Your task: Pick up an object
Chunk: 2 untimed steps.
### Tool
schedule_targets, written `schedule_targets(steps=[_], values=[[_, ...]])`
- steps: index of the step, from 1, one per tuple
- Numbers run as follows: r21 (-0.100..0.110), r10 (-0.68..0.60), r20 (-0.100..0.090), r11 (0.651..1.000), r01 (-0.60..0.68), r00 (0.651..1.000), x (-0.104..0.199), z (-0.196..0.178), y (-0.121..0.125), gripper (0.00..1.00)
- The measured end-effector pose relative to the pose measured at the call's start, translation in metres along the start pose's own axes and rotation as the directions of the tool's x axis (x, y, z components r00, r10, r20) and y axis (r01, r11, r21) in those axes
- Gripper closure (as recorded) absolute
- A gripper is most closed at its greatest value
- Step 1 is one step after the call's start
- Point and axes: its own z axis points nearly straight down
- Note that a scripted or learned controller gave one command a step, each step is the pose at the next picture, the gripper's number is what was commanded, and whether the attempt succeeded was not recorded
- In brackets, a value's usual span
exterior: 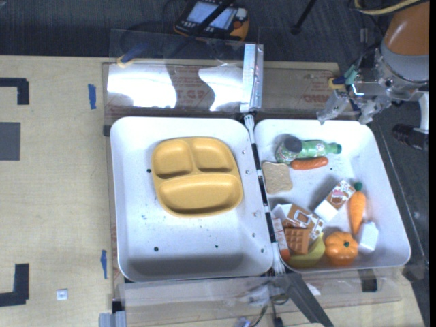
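The objects to be picked from lie in the right bin (392, 203), at the right of the frame. A green bottle (315, 147) and a red sausage (308, 163) are seen at its upper part, touching or nearly so; a slice of bread (277, 178) lies just below them by the left wall. An orange carrot (357, 211) stands a little apart at centre right, while a small pumpkin (340, 246), a waffle (297, 239) and small cartons are crowded at the lower edge.

The gripper (347, 107) is seen at the upper right of the frame, just over the far rim of that bin, with nothing held; how far it is opened cannot be told.

The carrot or the bottle would best be chosen, since each is bordered by bare floor. The descent should be centred and the closing made across the narrow width. The crowded lower cluster is judged riskier. A yellow divided tray (197, 174) occupies the left bin (129, 237).
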Motion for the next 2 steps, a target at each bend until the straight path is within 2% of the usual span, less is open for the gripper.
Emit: schedule_targets(steps=[1,2], values=[[-0.005,0.117,0.002,0.993,-0.117,0.993,0.001,-0.025,0.025,0.00],[0.001,0.255,0.001,0.967,-0.255,0.967,-0.017,-0.046,-0.026,0.00]])
